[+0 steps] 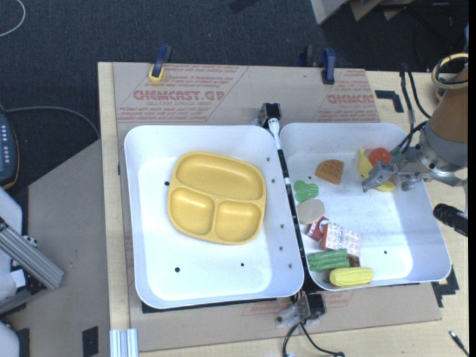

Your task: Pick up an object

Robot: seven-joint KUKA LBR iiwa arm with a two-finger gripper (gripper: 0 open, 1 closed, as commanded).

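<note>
A yellow and red toy piece (pixel 373 163) lay in the right bin (pixel 416 270), seemingly just beneath and beside the gripper (pixel 390 177). The fingers (pixel 374 179) stood spread, apparently gripping nothing. A brown biscuit-like toy (pixel 329 171) sat farther out, toward the left bin (pixel 149 274).

A single fixed camera looks down at a slant from above the cardboard-covered counter (pixel 223 88), far enough back to take in both shallow white plastic bins, the left one (pixel 141 222) and the right one (pixel 416 262), side by side. Dark carpeted floor (pixel 111 13) fills the top, and the grey arm with its orange band (pixel 452 121) enters from the right edge.
</note>
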